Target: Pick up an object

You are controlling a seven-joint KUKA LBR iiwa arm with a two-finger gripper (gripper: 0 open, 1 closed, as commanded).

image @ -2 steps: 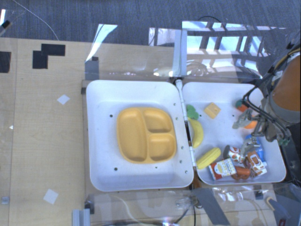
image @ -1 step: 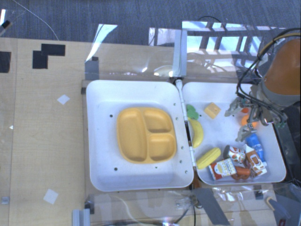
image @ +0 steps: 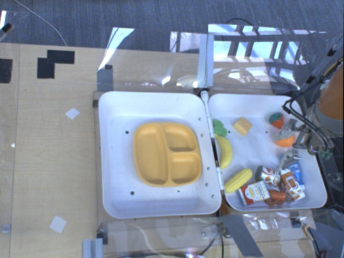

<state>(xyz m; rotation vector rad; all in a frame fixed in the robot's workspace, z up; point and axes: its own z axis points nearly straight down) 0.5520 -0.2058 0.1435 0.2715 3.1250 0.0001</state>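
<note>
The camera view from above shows two shallow white bins side by side on the light wooden table (image: 48,160). The left white bin (image: 115,144) contains a yellow plastic plate with three compartments (image: 166,153). The right white bin (image: 252,144) contains a green toy piece (image: 219,127), a yellow banana (image: 226,151), a pale yellow cheese block (image: 242,126), a yellow corn cob (image: 238,180), an orange and green toy fruit (image: 277,120) and small red and white cartons (image: 274,186). The metal gripper (image: 293,144) is over the right side of this bin, near the orange fruit; I cannot tell how it is set, or if it holds something.
</note>
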